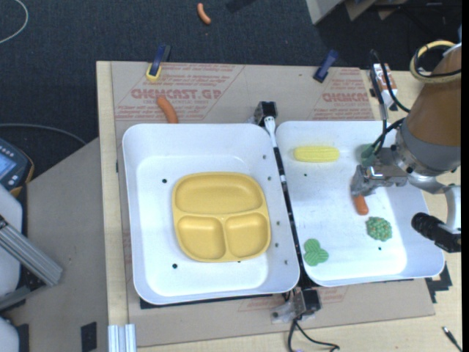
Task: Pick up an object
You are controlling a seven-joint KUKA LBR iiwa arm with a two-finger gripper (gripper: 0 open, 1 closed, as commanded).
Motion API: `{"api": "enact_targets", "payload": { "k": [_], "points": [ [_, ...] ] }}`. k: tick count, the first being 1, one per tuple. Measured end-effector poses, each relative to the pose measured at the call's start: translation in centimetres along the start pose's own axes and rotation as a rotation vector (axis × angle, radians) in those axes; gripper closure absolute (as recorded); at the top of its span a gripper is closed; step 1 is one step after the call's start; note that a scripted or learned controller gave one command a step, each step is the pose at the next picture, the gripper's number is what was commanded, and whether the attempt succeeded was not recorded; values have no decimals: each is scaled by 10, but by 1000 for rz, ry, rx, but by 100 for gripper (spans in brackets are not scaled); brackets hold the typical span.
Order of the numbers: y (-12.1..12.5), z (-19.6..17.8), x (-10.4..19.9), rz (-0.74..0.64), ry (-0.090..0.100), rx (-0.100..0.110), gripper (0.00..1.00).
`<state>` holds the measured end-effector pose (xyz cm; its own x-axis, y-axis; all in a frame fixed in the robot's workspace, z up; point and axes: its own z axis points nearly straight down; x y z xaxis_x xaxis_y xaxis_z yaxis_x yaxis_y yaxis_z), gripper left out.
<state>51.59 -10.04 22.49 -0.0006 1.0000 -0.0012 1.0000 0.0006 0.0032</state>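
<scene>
Pincer (360, 188) over carrot (361, 205), two bins (139, 196)

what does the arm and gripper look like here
The arm is a thick rounded body, grey low down with a broad orange band above it and a yellowish ring at the top. Thin dark cables run along its left side. The gripper is small, metallic grey and silver. A black part juts out below the wrist.
</scene>
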Motion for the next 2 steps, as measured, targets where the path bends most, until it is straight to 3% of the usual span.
{"api": "enact_targets", "payload": {
  "k": [2],
  "points": [
    [9, 11, 112, -6, 4, 5, 100]
  ]
}}
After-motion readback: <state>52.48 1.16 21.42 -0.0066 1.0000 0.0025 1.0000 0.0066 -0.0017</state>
